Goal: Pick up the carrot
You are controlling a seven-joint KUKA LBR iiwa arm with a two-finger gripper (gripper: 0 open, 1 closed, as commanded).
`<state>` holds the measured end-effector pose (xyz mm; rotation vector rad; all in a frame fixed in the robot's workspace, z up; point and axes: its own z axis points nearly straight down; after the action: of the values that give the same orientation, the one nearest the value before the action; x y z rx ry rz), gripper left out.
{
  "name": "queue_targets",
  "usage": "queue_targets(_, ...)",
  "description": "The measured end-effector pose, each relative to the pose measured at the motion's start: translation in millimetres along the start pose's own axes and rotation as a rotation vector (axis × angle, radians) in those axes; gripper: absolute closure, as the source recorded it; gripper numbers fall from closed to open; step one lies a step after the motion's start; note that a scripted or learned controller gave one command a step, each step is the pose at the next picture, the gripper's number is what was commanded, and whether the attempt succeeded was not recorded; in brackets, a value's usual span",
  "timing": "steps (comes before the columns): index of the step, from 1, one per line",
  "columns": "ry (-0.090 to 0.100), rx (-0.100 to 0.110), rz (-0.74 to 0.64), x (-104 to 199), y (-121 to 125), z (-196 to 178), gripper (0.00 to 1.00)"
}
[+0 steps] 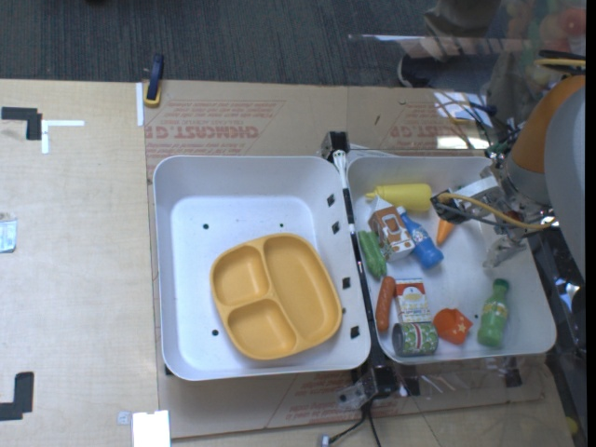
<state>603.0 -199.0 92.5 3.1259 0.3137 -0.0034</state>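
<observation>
I see the arm (559, 147) reaching in low over the right bin (531, 343), fingers (503, 250) near the carrot (443, 232); their opening I cannot tell.

You see the carrot (443, 232) partly hidden behind cables, the arm (559, 147) cut off at the right edge, and the claw (506, 249) too cluttered for its grip to be read.
</observation>
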Motion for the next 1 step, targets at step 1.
queue_targets(1, -0.008, 0.003, -0.008, 37.2, 7.6, 0.9, 0.0)
